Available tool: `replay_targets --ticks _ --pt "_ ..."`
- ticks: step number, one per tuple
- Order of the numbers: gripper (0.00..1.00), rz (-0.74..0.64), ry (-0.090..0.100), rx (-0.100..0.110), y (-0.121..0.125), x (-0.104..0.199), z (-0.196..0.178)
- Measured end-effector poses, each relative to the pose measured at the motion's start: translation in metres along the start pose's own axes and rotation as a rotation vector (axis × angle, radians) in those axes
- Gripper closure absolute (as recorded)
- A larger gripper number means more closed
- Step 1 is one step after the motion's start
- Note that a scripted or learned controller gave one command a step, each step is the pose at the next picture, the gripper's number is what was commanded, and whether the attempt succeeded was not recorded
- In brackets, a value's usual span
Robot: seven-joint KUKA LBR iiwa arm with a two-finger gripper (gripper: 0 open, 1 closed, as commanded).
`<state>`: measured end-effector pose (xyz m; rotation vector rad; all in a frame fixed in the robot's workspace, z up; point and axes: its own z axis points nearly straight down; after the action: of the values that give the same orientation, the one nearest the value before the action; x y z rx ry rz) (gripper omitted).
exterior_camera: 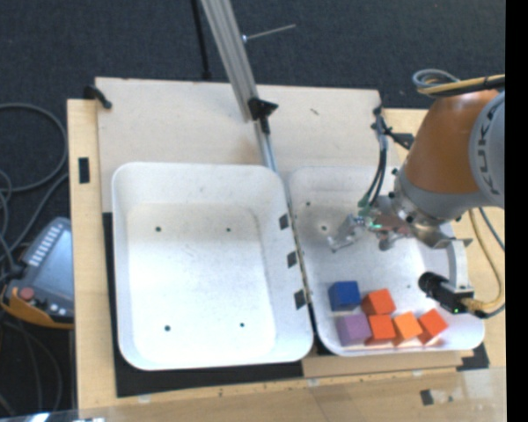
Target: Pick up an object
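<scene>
You are looking down at a counter (88,236) that is carrying two shallow white bins side by side. The left bin (202,262) is lying toward the counter's left edge; the right bin (321,196) is sitting toward its right edge and is holding every candidate object. The arm (453,161) is reaching in over the right bin's middle, with the tool (343,236) hanging above bare bin floor; whether it is spread or pressed together you cannot tell, and nothing is showing in its grip.

The objects are crowding the right bin's front wall: a blue block (343,294), a purple block (354,328) just in front of it, and four orange blocks (396,316) packed alongside, most of them touching.

Risks, as a judgement: the tool is standing apart from the cluster, so a straight descent is likely closing on nothing. Because the blocks are lying tight together and against the wall, you are risking a tool that lands on top of a block or shoves neighbours instead of straddling one.
</scene>
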<state>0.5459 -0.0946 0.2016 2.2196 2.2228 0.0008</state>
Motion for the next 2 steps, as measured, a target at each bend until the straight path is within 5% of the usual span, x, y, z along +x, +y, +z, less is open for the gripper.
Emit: replay_targets --ticks 1,2 --pt "0.0 0.003 -0.004 -0.005 -0.053 -0.006 0.073" --pt "0.0 0.0 -0.007 -0.02 -0.057 0.004 0.103"
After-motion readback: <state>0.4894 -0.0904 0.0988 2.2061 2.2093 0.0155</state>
